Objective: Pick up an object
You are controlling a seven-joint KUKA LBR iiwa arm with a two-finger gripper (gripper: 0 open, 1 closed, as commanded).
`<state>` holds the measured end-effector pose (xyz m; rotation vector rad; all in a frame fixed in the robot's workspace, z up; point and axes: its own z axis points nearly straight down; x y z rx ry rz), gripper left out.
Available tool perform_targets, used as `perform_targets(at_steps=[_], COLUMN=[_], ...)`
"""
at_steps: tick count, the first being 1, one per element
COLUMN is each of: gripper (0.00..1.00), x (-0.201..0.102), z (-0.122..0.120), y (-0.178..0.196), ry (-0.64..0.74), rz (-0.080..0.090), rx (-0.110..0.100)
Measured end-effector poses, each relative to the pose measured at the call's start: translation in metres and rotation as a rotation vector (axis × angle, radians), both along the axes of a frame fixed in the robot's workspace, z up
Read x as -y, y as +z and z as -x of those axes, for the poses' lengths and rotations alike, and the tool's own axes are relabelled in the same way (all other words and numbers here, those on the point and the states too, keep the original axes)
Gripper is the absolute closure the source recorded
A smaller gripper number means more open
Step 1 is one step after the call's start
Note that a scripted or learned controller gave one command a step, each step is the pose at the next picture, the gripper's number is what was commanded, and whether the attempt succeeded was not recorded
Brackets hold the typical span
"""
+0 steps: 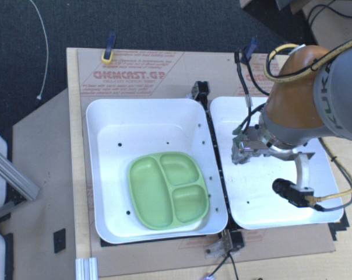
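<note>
**Green plate sat in the left bin while I hung over the right**

Closest to the lens, a black clamp (pixel 231 240) pinched the front edge where the two bins met. Just behind it, the green divided plate (pixel 166 189) lay flat in the near half of the left bin (pixel 100 156), face up, its three compartments showing, and its front rim was close to the bin's front wall. It was the one loose object I could make out, and it lay across the divider from me.

I, the gripper (pixel 244 146), hung over the right bin (pixel 252 209), near its left wall and about halfway back. Whether I was spread wide or drawn narrow could not be told from above, and nothing showed in my hold. My orange band (pixel 295 92) rose behind me.

Farther back, another black clamp (pixel 200 90) stood between the bins' rear corners. Beyond it lay the printed board (pixel 135 72), with a yellow clip (pixel 108 55) on its far edge.
</note>
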<state>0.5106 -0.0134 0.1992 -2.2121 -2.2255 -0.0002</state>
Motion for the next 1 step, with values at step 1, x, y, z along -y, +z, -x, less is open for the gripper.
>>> perform_targets(at_steps=[1], gripper=[1.0], x=[-0.0613], z=[0.0086], y=[0.0094], ry=[0.002], rz=[0.0], rx=[0.003])
